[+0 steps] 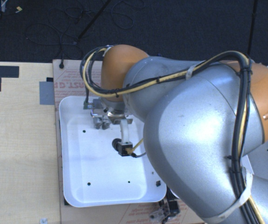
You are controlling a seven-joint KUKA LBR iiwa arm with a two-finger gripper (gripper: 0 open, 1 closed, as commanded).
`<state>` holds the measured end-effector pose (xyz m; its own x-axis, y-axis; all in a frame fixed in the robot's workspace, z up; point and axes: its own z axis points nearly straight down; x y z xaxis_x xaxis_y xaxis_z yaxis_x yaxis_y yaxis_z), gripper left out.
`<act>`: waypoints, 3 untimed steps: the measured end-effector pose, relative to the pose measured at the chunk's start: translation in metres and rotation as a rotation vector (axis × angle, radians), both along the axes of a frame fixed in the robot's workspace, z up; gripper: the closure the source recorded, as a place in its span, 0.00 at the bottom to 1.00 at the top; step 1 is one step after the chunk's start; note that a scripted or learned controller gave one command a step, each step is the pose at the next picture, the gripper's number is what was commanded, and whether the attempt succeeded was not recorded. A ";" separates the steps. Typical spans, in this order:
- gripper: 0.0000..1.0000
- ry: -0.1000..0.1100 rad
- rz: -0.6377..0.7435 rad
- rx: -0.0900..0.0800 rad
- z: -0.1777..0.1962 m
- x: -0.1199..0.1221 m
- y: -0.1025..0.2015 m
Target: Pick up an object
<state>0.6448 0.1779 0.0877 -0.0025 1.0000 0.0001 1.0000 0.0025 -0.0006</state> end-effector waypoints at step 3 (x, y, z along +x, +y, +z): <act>1.00 0.006 0.000 -0.001 -0.001 -0.085 0.053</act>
<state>0.5594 0.2305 0.0870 -0.0025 1.0000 -0.0004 1.0000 0.0025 -0.0070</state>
